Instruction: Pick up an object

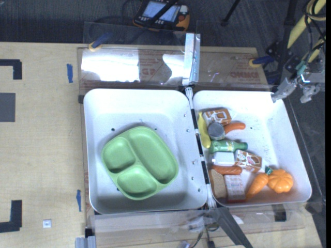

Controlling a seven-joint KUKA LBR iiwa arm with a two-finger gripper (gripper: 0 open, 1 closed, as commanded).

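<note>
The wooden bench (pixel 41 138) is the largest thing here, pale and marked with black corner brackets and short strips of blue tape, probably as placement guides. On it sit two shallow white bins, edge to edge. The left bin (pixel 98 107) holds a green divided plate (pixel 138 161), lying flat and turned at an angle in the middle of the floor, well apart from the clutter next door. The right bin (pixel 269 123) holds the likely targets for the pick, crowded against its left wall and near edge: a small printed packet (pixel 217 115) at the far end of the heap, an orange sausage-like piece (pixel 235 127), a grey round lid or can (pixel 216 130), a yellow banana-like piece (pixel 204 133) along the wall, a green bottle (pixel 227 146), more printed packets below it, a toy carrot (pixel 257 185) and an orange pumpkin (pixel 280 181) just beside each other at the near right. The heap looks tipped in rather than arranged, so things touch and overlap.

The gripper (pixel 289 84) hangs beyond the right bin's far right corner, clear of every object and holding nothing; whether it is apart or together I cannot tell. The pick looks not yet begun.

Clear panels stand behind the bins, catching glare. Beyond them lie dark carpet, a handheld control pendant (pixel 160 12) and stand legs.
</note>
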